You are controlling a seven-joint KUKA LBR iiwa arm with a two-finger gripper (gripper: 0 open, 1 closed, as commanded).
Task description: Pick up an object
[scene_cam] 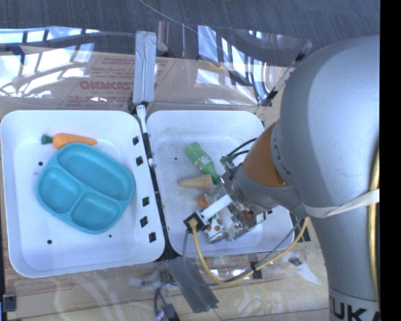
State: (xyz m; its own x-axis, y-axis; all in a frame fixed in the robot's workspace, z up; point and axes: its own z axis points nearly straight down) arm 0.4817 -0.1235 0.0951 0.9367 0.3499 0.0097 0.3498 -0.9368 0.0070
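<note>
I keep the gripper (pixel 217 227) low in the right bin (pixel 167 179), near the green bottle (pixel 200 158) and cone (pixel 194 182), to grasp; whether it is closed I cannot tell.

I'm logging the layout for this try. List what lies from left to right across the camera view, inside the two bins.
Blue divided plate with the toy carrot above it in the left bin → green bottle in the right bin → gripper lowered into that bin.

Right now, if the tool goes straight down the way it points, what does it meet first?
Probably the floor of the right bin, or a small orange item beside the tool. Depth is unclear from this slanted view.
</note>
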